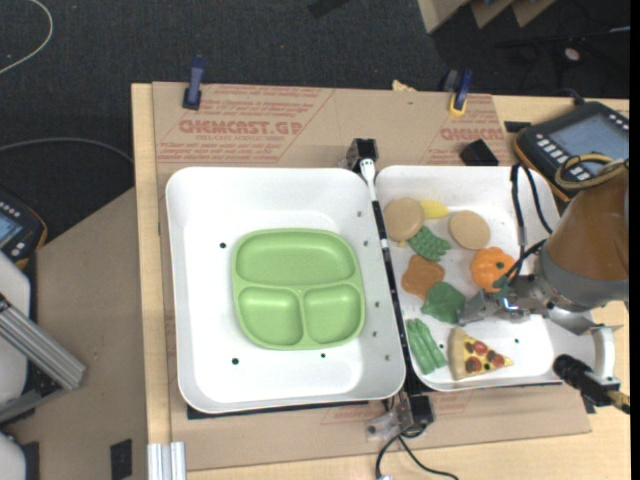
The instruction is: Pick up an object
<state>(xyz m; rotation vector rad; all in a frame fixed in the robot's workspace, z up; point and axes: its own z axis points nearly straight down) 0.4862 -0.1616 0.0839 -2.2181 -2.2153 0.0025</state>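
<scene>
The right bin [535,353] holds several toy foods. Among them are an orange pumpkin [490,265], a pizza slice [478,355], a dark green leafy piece [444,300] and an orange-brown piece [421,276]. Farther back lie two tan round pieces [404,218] [469,230], a small yellow piece [434,209] and a green ridged piece [432,243]. A green pod [425,346] rests near the bin's left wall. My gripper [482,308] hangs low in this bin, between the pumpkin and the pizza slice, just right of the leafy piece. Nothing is visibly held in it.
The left bin [200,268] carries a light green divided plate [297,288]. A black clip [363,154] sits where the bins meet at the back. A handheld pendant [575,143] lies on the bench at the far right, behind the arm.
</scene>
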